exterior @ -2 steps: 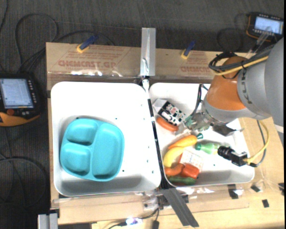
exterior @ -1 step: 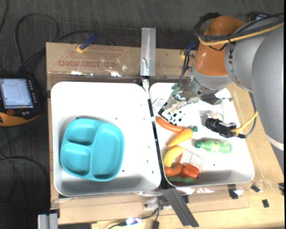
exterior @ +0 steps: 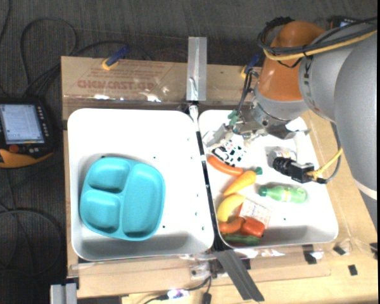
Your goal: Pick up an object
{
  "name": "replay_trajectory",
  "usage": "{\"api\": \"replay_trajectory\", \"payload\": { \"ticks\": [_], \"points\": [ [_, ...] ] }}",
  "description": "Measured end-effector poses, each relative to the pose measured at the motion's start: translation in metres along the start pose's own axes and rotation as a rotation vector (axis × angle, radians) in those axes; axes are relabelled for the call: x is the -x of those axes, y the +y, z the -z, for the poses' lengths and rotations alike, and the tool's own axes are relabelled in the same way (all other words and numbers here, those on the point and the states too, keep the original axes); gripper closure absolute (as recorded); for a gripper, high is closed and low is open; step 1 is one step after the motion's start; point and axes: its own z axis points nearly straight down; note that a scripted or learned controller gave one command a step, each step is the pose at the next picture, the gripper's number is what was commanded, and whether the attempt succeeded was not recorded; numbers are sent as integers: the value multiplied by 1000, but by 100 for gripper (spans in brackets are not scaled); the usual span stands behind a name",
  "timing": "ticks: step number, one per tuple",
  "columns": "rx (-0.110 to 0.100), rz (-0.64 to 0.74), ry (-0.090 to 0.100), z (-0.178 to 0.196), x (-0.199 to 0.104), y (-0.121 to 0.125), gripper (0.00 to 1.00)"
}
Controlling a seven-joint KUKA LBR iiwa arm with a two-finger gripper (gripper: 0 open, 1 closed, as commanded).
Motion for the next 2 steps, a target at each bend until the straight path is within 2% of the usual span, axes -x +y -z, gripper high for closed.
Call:
{"api": "replay_trajectory", "payload": {
  "ticks": [1,2],
  "points": [
    [-2,-67,5,-75,45,-95,0],
    [9,-163,3,-105,61,-47,0]
  ]
}}
